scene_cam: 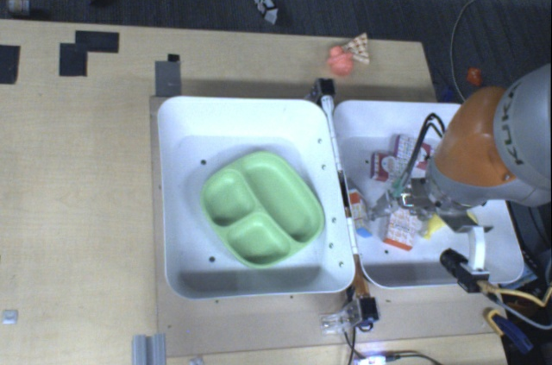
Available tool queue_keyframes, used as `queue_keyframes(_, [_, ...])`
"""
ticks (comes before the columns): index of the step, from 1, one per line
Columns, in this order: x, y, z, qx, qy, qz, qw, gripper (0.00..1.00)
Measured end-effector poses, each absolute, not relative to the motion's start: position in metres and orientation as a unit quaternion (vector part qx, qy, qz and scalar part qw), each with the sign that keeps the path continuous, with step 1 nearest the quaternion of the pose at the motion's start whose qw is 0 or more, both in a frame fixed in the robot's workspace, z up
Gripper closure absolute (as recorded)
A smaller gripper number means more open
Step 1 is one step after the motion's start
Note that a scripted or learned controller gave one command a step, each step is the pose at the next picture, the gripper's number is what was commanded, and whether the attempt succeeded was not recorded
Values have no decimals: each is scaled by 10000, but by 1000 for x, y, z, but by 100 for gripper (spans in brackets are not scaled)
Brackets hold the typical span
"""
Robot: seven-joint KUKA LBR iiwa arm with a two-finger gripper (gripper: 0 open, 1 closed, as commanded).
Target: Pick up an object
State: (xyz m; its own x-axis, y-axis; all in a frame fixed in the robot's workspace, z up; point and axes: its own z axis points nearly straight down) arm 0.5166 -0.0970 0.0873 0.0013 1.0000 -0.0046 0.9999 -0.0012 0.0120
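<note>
— Packets and small cartons are seen scattered in the right bin, are they not?

— They are. A red and white packet is lying near the middle of that bin, and a second red and white carton is found farther back, toward the bin's rear wall. A small yellow piece is glimpsed just beside the arm's wrist.

— And where is the claw placed?

— It is lowered into the right bin, just above or against the red and white packet. Whether contact is made cannot be told. Whether it is released or clenched cannot be told either, since its tip is blurred against the clutter.

— How is the arm seen?

— It is reached in from the right, its orange band set over the bin's right half.

— What is held by the left bin?

— A green divided plate is laid in its middle, three compartments being shown.

— Is anything noticed on the desk itself?

— A pink ball with a small striped scrap beside it is found behind the bins, near the desk's far edge. Black patches are marked on the desk's left rear corner.
</note>
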Motion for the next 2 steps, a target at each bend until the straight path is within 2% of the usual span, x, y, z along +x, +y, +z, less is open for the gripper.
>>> queue_keyframes(1, [519,-96,99,7070,7072,48,79,100])
queue_keyframes(2, [488,-49,185,7055,7087,19,13,100])
